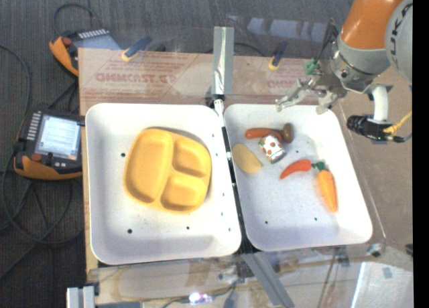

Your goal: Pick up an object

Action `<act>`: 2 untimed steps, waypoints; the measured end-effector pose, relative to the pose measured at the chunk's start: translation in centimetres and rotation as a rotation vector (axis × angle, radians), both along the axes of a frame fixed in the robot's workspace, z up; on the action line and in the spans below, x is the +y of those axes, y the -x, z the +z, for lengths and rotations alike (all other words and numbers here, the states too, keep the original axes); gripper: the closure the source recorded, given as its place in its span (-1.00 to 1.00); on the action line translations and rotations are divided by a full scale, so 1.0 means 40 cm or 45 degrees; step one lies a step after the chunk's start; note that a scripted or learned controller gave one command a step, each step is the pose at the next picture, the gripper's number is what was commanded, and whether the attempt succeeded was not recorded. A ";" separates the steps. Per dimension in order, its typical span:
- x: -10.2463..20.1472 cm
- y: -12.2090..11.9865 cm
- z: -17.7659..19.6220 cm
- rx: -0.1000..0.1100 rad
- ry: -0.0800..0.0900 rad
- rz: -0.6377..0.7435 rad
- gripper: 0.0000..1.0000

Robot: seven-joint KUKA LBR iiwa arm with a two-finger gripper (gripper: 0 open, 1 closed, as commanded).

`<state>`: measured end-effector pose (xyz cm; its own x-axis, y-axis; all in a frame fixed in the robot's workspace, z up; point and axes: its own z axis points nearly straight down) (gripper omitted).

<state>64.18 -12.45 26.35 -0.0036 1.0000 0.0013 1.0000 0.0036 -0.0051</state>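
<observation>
Five toy foods lie in the right bin (348,186): sausage (263,133), potato (247,160), chilli (295,169), carrot (327,189), small can (271,147). End effector (307,101) open, empty, upper right.

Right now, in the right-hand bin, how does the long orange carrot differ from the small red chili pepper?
The orange toy carrot with green top is thicker and longer than the slim red chili pepper. The carrot lies nearly lengthwise near the white right bin's right wall; the pepper lies aslant, nearer the middle. The carrot is straight, the pepper slightly curved. Both lie flat with their green ends close together.
</observation>
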 end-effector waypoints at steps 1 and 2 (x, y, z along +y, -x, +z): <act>-0.032 0.198 -0.390 0.000 -0.003 0.185 -1.00; -0.031 -0.016 -0.437 -0.017 0.007 0.209 -1.00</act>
<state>64.84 -13.69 8.88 -0.1666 0.9860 -0.0052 0.9860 0.1666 0.0074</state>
